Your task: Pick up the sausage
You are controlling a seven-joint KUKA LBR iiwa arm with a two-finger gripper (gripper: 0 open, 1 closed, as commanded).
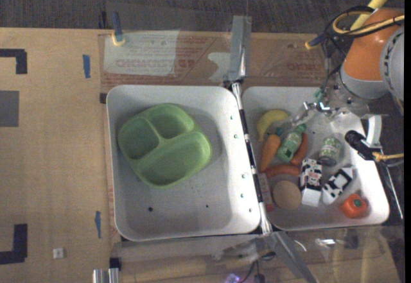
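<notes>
The sausage (283,171) looks like the reddish-brown elongated piece lying flat in the right bin (379,211), just below the carrot (270,151) and above a tan egg-shaped object (287,194). A second reddish piece (302,148) leans against a green bottle (291,143); I cannot say for sure which of the two is the sausage. My gripper (319,108) hangs over the far part of the right bin, up and to the right of the bottle, apart from the sausage and holding nothing that I can see.
The right bin also holds a banana (271,120), a small can (330,149), two cow-patterned cartons (311,179) (338,185) and a tomato (354,205). A green divided plate (164,144) lies in the left bin (192,217). A metal divider (247,147) separates the bins.
</notes>
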